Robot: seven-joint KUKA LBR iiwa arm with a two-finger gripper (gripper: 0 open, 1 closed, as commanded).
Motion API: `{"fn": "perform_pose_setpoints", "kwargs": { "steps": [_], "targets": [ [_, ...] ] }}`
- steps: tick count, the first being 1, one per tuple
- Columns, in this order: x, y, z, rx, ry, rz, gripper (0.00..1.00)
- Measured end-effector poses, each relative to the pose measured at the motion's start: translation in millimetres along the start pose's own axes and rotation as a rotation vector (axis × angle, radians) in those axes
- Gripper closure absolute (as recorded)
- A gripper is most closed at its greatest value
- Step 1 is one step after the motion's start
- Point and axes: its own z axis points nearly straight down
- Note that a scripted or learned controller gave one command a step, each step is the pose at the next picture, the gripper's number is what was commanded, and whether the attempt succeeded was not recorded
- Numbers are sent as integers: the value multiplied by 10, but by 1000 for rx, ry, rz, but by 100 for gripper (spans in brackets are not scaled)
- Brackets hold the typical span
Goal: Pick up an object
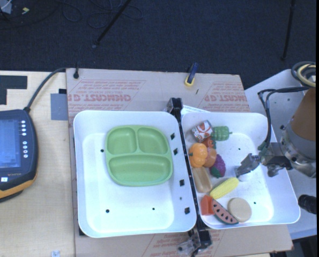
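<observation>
The right white bin (258, 123) holds several toy foods. Among them are a red and white can (202, 129), a green pepper (220, 133), an orange (198, 154), purple grapes (218, 165), a beige stick (202, 180), a yellow corn cob (224, 187), a watermelon slice (222, 212) and a round tan disc (239, 209). My gripper (260, 168) hangs over the right half of this bin, just up and right of the corn cob. It is open, with nothing between its fingers. The grey arm comes in from the right edge.
The left white bin (89, 197) holds a green divided plate (138, 155). A black hinge strip (184, 170) separates the two bins. A handheld screen unit (9, 149) lies at the far left of the bench. The right bin's floor near its right wall is bare.
</observation>
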Motion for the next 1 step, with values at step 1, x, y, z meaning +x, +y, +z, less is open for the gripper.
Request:
{"fn": "perform_pose_setpoints", "kwargs": {
  "steps": [1],
  "targets": [
    [-2,15,-39,-8,-1,-1,0]
  ]
}}
